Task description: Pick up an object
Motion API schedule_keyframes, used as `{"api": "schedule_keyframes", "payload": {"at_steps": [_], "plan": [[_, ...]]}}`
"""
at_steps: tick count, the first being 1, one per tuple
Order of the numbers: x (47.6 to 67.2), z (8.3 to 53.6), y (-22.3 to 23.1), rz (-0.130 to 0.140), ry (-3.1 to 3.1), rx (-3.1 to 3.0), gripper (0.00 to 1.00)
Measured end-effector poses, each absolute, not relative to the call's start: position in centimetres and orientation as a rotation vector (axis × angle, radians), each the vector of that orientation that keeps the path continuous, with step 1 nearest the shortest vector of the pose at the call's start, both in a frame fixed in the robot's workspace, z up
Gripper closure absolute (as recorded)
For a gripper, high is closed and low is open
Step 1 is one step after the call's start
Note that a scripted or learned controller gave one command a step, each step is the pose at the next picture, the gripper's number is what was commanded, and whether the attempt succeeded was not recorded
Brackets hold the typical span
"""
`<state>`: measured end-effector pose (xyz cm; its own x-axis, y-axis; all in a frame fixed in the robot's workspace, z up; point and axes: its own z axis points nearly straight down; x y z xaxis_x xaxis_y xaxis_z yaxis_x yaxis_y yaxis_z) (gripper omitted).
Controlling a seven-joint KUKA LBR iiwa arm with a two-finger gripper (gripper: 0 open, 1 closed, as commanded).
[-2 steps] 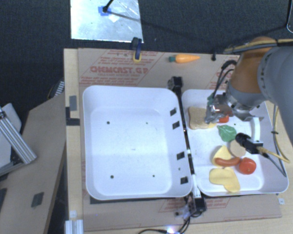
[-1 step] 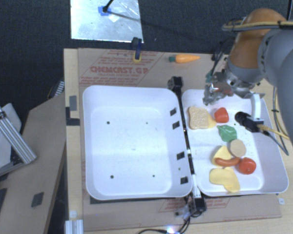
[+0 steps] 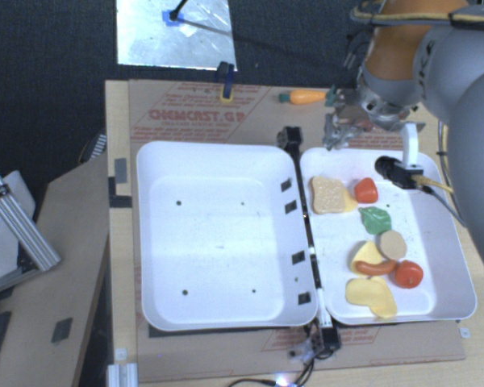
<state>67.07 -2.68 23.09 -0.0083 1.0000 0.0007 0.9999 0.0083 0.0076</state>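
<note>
The jaws [image 3: 337, 138] hang at the upper right of the frame, just above the far rim of the right bin [image 3: 452, 252]; whether they are open or closed I cannot tell. Below them in that glossy white bin lie toy foods: a tan slice of bread [image 3: 329, 194], a red tomato [image 3: 365, 189], a green leaf [image 3: 376, 218], a round brown-and-cream piece [image 3: 392, 245], a sausage [image 3: 373, 268] on a yellow piece, a second tomato [image 3: 408, 274] and a pale yellow lump [image 3: 371, 294] nearest the front. The left bin [image 3: 218, 236] is smooth white plastic. Both sit on brown cardboard [image 3: 194, 111] printed in red with "CHEMCAST", the following letters unclear. An orange carrot [image 3: 306, 97] lies on the cardboard beyond the bins. A crinkled silvery sheet [image 3: 175, 22] fills the upper left.
</note>
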Motion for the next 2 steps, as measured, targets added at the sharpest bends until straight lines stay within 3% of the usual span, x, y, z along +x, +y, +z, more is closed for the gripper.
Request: {"api": "schedule_keyframes", "payload": {"at_steps": [2], "plan": [[66.8, 50.5, 15.5, 0.029, 2.231, 2.199, 1.00]]}}
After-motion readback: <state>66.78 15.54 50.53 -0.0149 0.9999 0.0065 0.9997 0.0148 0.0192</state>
